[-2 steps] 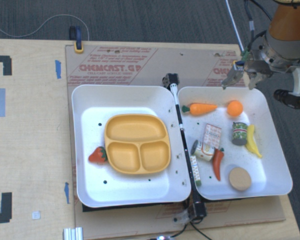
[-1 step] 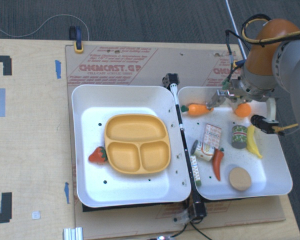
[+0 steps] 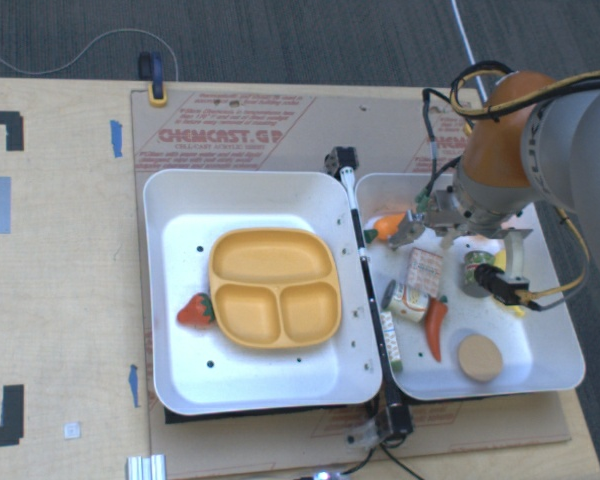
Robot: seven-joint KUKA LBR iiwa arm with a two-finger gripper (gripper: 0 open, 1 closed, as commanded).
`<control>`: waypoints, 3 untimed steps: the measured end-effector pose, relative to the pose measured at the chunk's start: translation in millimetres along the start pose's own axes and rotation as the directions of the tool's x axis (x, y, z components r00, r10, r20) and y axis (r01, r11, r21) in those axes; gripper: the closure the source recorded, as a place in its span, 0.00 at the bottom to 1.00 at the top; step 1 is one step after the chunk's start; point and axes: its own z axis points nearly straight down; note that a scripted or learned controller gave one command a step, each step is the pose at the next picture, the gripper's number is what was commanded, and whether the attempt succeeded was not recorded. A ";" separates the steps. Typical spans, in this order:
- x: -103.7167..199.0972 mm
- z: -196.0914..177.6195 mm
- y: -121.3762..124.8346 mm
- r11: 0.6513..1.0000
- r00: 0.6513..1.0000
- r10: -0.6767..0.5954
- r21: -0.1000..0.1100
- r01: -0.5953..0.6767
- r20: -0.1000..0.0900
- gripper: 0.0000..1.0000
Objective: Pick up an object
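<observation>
Orange-banded grey arm (image 3: 540, 138) reaches in from right, wrist down over the right bin (image 3: 555, 368), upper half.

Camera view: gripper (image 3: 460, 230) sits low in the bin w/ cables looped round it; fingers state — cannot tell, wrist body blocks them. Nothing visibly between them, so no grasp confirmed.

Right bin contents, all candidate objs: orange carrot-like piece (image 3: 385, 227) at upper-left corner, just beside the gripper; small carton (image 3: 420, 282) mid-bin, lying flat below the gripper; red chili pepper (image 3: 435, 327) just beside the carton's lower right; tan round disc (image 3: 480, 357) near the bottom; green/yellow item (image 3: 477, 271) partly under the arm's black attachment, can't ID.

Left bin (image 3: 170, 368): yellow divided tray (image 3: 275, 286) centred, 3 compartments w/ nothing in them; strawberry (image 3: 195, 311) touching its left edge, on bin floor.

Both bins on a cardboard-topped counter (image 3: 220, 128).

Progress est.: approach/descent stage at most. Pick not done — every obj looks to rest on a bin floor. Left: close on one item, lift clear. Likely target carrot piece or carton, judging by proximity only.
</observation>
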 end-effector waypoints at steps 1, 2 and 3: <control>5.9 -0.6 -22.4 1.000 1.000 0.000 -0.005 0.000 -0.001 0.00; 4.5 -1.4 -72.8 1.000 1.000 -0.001 -0.007 0.001 -0.001 0.00; 0.9 -12.6 -71.5 1.000 1.000 0.002 -0.013 -0.002 0.006 1.00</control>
